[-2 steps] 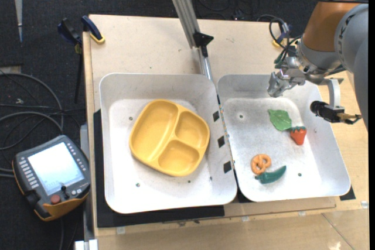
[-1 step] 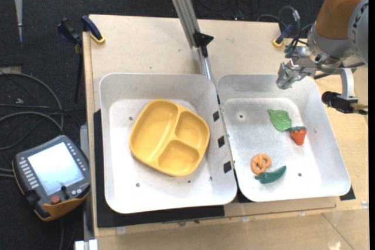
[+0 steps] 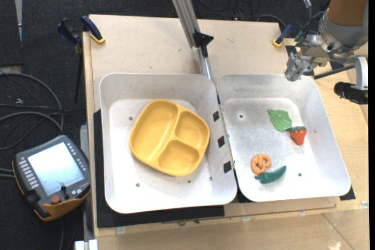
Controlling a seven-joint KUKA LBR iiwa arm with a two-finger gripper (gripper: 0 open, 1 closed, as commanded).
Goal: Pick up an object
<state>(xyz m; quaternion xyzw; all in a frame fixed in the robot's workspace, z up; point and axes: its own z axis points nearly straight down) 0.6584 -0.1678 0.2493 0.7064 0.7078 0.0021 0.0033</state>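
Note:
In the right bin lie a green leaf-shaped piece, a red strawberry, an orange pretzel and a dark green pepper. My gripper hangs over the bin's far right corner, well above and behind the leaf. Nothing shows between its fingers.
The left bin holds a yellow divided plate. A slanted metal pole rises from the divider between the bins. Clamps sit at the bench's far corners, and a teach pendant lies off the bench to the left.

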